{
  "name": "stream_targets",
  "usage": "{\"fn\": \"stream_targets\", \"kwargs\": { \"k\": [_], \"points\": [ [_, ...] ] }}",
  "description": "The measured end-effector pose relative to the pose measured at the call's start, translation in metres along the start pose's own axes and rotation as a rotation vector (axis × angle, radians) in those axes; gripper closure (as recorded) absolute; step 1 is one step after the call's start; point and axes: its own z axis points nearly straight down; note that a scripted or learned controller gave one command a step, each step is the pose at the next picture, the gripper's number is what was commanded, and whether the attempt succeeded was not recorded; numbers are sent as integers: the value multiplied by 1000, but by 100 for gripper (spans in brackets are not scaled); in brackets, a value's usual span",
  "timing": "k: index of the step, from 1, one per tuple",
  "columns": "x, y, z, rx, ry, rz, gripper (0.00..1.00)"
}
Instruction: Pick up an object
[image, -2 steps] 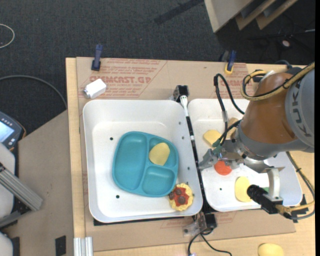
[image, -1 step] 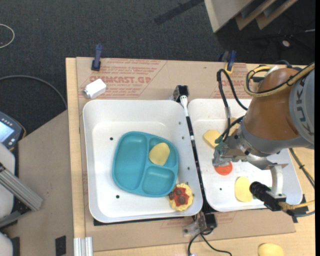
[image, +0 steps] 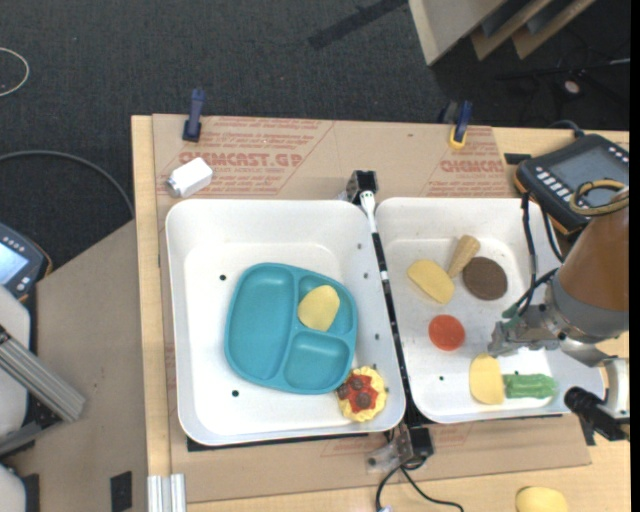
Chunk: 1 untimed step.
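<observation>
The arm is reaching in from the right over the right bin (image: 400, 300), and its gripper (image: 518, 338) is hanging low above the bin's near right part. Whether the gripper is wide or narrow cannot be told from this slanted view, and nothing is showing between its tips.

The likeliest thing to pick is sitting just below it: a pale yellow piece (image: 486, 380) lying on the bin floor, touching or nearly touching a green piece (image: 529, 386) on its right. The yellow piece is lying toward the camera side of the gripper and a little to the left, its long axis running roughly front to back in the bin. The green piece is stretching crosswise, left to right, directly under the wrist.

A red round piece (image: 446, 332) is resting to the gripper's left, apart from it. Farther back, a brown disc (image: 486, 278), a tan stick (image: 462, 254) and another yellow piece (image: 431, 281) are lying near one another.

In the left bin (image: 200, 330), a teal tray (image: 262, 330) is holding a yellow lump (image: 319, 307), and a red and yellow toy (image: 362, 393) is sitting at the tray's near right corner.

Judging from this, the gripper is needing only a short shift toward the camera before dropping, and the two touching pieces are risking a muddled grasp
</observation>
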Motion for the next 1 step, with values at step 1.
{"fn": "stream_targets", "kwargs": {
  "k": [1],
  "points": [
    [65, 4, -158, -24, 2, -20, 100]
  ]
}}
